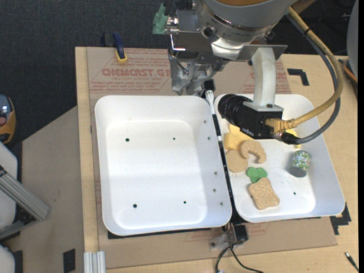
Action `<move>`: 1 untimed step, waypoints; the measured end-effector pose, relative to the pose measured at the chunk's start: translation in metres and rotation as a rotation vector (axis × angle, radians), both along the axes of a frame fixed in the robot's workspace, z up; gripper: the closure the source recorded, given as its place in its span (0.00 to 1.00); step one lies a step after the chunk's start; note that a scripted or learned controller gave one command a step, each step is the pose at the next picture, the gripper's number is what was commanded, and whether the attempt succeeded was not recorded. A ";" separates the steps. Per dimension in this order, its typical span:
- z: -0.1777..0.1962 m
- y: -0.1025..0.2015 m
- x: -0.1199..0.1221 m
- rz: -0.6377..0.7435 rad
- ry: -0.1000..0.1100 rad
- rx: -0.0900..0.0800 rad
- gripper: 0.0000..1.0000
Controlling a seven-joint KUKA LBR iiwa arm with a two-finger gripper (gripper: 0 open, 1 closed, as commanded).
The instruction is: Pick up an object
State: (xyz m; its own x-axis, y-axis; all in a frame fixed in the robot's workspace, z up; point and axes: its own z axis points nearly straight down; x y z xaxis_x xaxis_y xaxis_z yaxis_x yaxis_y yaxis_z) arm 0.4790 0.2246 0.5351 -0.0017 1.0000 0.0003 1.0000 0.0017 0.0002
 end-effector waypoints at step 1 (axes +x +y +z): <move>0.000 -0.043 0.000 -0.006 0.001 -0.001 1.00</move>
